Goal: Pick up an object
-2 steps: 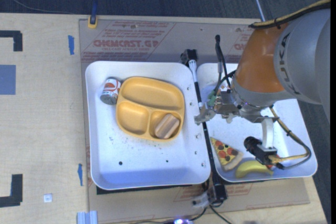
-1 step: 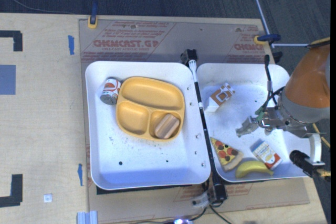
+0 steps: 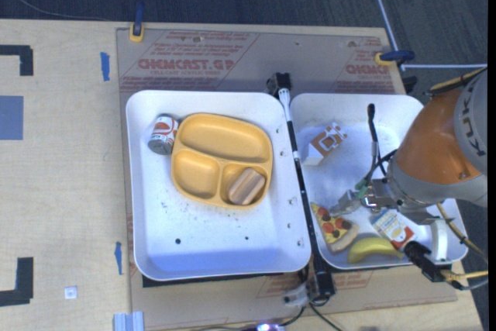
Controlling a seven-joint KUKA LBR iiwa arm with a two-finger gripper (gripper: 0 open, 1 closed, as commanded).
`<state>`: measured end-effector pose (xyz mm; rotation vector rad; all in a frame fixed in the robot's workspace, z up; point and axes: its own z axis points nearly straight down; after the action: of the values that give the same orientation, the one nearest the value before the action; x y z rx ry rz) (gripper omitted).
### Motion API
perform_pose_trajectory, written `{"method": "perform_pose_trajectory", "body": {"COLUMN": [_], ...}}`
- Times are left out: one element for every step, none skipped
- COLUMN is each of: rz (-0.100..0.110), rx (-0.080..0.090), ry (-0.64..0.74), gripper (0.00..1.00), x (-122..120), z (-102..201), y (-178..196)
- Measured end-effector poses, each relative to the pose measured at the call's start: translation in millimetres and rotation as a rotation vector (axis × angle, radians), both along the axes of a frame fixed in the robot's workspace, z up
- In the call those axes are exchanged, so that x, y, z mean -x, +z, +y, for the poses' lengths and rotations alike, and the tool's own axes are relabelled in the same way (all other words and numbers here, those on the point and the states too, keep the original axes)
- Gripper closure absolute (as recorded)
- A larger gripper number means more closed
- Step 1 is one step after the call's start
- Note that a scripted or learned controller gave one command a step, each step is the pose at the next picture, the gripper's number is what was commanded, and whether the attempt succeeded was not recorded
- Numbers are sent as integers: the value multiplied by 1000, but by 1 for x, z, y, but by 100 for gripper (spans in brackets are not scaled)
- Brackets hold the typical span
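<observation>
Two shallow white bins sit side by side on the bench. The left bin (image 3: 147,190) holds three things: one small can (image 3: 162,134) lying on its side at the far left, touching the edge of one yellow divided tray (image 3: 221,137), and one tan bread-like piece (image 3: 246,185) resting in the tray's near right compartment; the tray's other two compartments show bare yellow. The right bin (image 3: 353,108) holds four loose things: one small white-and-brown carton (image 3: 328,142) toward the far side, one pizza slice (image 3: 334,227) near the left wall at the near side, one banana (image 3: 372,248) just to the right of the slice along the near wall, and one small printed packet (image 3: 391,228) lying just beyond the banana, touching or nearly touching it. The single arm (image 3: 446,143), grey with its orange band, reaches in from the right over this bin. Its gripper (image 3: 358,198) points left and hangs low between the carton and the pizza slice, with the metal fingers slightly parted; nothing is seen between them. The fingertips lie just above the slice's far edge, and contact cannot be judged.
</observation>
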<state>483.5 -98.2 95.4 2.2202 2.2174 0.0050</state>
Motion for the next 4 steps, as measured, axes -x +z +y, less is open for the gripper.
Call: {"method": "perform_pose_trajectory", "body": {"rz": [-6, -6, -7, -7], "rx": [2, 2, 1, 1], "ry": [-2, -2, -1, -1], "gripper": [0, 0, 0, 0], "x": [1, 1, 1, 1], "z": [4, 4, 4, 4], "y": [-6, -6, -6, -6]}}
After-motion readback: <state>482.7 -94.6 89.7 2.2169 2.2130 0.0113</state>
